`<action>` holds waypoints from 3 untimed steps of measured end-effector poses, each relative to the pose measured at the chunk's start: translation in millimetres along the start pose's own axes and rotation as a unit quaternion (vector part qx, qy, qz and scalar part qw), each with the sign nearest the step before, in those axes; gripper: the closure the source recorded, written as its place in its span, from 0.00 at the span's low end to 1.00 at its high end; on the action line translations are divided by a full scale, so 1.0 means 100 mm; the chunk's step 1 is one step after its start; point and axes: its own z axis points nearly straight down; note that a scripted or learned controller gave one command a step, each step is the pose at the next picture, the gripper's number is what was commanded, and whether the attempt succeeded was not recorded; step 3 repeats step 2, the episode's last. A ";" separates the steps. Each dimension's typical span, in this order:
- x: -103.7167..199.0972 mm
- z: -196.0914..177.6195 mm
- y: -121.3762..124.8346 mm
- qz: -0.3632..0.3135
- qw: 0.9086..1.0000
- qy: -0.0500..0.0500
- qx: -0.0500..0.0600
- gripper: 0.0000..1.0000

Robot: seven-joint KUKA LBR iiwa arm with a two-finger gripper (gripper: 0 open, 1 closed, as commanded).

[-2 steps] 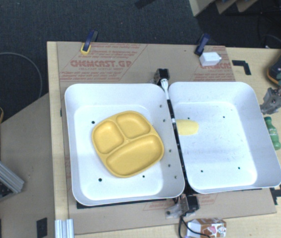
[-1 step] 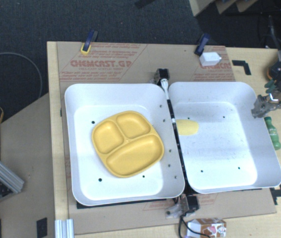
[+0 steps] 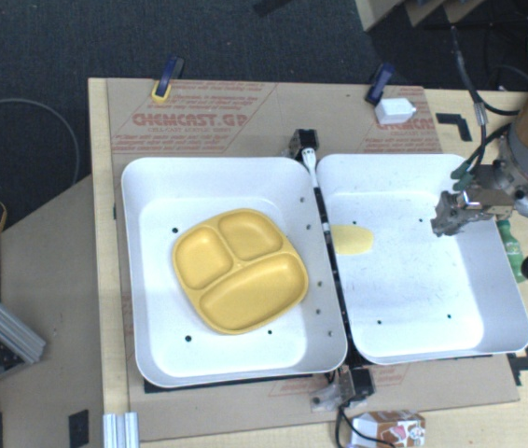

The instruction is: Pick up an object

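1. A tan board (image 3: pixel 273 110) lies on dark carpet and bears two shallow white bins side by side; red print across its upper part reads "CHEMCAST GP", repeated only partly legibly at the upper right.
2. Counted: two bins, one yellow divided plate, one small pale yellow piece, one arm with one claw.
3. The left bin (image 3: pixel 143 250) holds the yellow plate (image 3: pixel 239 270), which has three compartments and lies flat at the bin's centre, with white floor open on all sides of it.
4. The right bin (image 3: pixel 488 329) holds the small pale yellow piece (image 3: pixel 352 240), flat on the floor near the bin's left wall, just beside the seam where the two bins meet.
5. The rest of the right bin's floor is bare, with wide room in the middle and lower part.
6. The arm enters from the right edge of the frame; its claw (image 3: pixel 451 215) hangs over the upper right part of the right bin, well apart from the pale piece.
7. Nothing shows between the claw's tips, but whether they are spread or closed cannot be told.
8. A white block (image 3: pixel 396 111) sits on the board above the right bin, and a small printed packet (image 3: pixel 396 428) lies at the bottom edge, its writing too small to read.
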 end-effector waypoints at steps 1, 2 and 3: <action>1.14 -0.19 -0.22 0.000 1.000 -0.001 -0.001 1.00; 1.50 -0.59 -0.21 0.002 1.000 -0.001 -0.002 1.00; 1.50 -0.59 -0.21 0.002 1.000 -0.001 -0.002 1.00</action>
